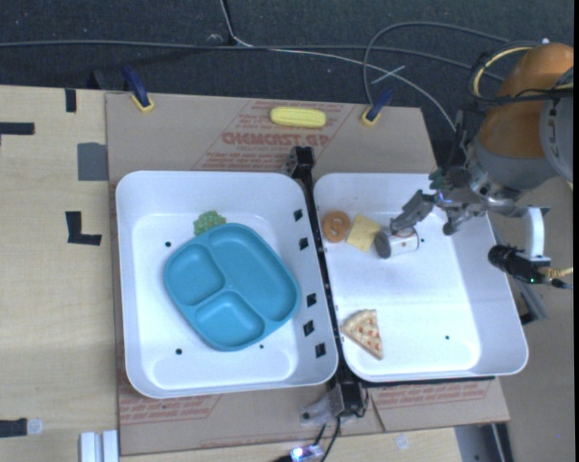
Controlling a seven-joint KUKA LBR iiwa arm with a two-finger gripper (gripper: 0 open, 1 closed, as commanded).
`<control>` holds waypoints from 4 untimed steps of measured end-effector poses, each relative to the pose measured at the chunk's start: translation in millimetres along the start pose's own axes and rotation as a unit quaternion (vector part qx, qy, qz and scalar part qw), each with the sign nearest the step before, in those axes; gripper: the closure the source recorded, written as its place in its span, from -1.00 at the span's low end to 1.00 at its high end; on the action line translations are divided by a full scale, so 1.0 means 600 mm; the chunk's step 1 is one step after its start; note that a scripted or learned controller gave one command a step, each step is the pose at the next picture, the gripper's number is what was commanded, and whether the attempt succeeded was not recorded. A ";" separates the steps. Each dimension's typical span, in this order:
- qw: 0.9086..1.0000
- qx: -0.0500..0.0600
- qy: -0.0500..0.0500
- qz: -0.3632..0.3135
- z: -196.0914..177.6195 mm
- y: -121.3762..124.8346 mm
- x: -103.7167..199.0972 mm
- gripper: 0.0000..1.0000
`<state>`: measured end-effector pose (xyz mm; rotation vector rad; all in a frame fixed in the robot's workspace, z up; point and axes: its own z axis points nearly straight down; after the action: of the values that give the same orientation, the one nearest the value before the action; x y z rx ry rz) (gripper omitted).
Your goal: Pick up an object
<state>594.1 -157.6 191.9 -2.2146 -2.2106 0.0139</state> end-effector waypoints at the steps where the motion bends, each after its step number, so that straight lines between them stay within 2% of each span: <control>1: 1.000 -0.007 -0.001 -0.002 -0.013 0.005 0.001 -1.00; 2: 1.000 -0.004 -0.001 -0.001 0.091 -0.003 -0.007 -1.00; 3: 1.000 -0.007 -0.002 -0.002 0.179 -0.001 -0.006 -1.00; 4: 1.000 -0.008 -0.002 -0.002 0.157 0.000 -0.006 1.00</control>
<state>592.6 -160.7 97.9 -2.2209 -2.2257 0.0005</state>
